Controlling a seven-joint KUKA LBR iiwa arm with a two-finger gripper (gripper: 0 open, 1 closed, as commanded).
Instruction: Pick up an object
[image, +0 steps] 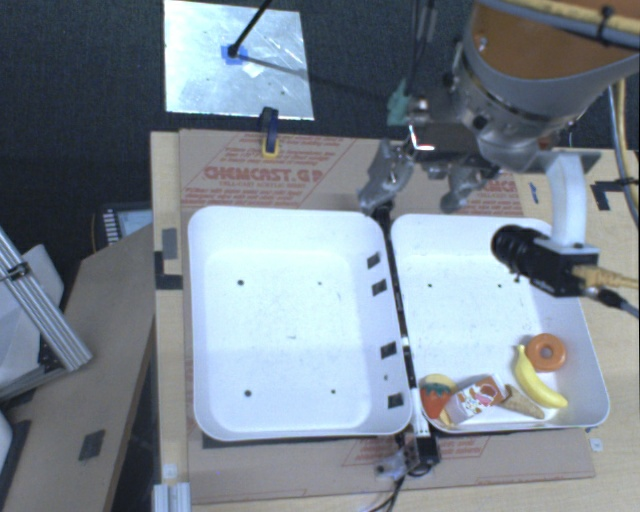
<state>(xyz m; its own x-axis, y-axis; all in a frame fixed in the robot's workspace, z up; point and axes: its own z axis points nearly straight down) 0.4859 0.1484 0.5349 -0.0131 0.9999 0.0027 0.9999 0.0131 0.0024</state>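
Note:
Several small objects lie in the near right corner of the right bin (470, 260): a yellow banana (537, 382), an orange ring (546, 350), a red-orange round fruit (437, 393), a white and red packet (474, 398) and a tan cone (522, 403). My gripper (421, 190) hangs over the far edge of the bins, above the divide between them. Its two fingers (381, 186) are spread apart with nothing between them. It is far from the objects.
The left bin (290, 320) sits beside the right one on brown cardboard. A black cylinder on a white bracket (540, 258) reaches over the right bin's far right part. A silver sheet (238, 60) lies at the back.

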